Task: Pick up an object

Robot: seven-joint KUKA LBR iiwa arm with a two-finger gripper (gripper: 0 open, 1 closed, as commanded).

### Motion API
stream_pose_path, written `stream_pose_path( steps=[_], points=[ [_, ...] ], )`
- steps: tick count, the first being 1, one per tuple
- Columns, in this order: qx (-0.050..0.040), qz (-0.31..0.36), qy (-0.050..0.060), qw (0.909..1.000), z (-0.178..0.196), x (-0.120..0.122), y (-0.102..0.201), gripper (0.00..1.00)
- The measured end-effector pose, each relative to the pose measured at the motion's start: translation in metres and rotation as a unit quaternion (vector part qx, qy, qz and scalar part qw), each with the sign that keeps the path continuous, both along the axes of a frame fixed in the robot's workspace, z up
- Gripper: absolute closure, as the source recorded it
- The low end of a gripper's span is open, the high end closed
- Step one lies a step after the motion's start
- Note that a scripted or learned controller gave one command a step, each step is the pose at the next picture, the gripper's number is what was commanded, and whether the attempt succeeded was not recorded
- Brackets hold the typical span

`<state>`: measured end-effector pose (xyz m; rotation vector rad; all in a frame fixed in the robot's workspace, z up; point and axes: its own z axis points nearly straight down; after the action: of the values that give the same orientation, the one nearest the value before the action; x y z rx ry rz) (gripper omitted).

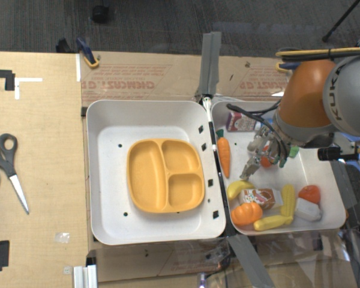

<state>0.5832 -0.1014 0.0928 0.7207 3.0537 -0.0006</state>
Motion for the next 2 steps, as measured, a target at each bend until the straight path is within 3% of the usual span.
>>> stream_pose_path(
  steps=[1, 2],
  points=[
    [-0.0001, 0.09, 0.0, 0.996, 0.0, -0.035, -0.08, 0.0],
    [-0.0014, 0.091, -0.002, 0.9959, 0.011, -0.033, -0.08, 1.0]
  ],
)
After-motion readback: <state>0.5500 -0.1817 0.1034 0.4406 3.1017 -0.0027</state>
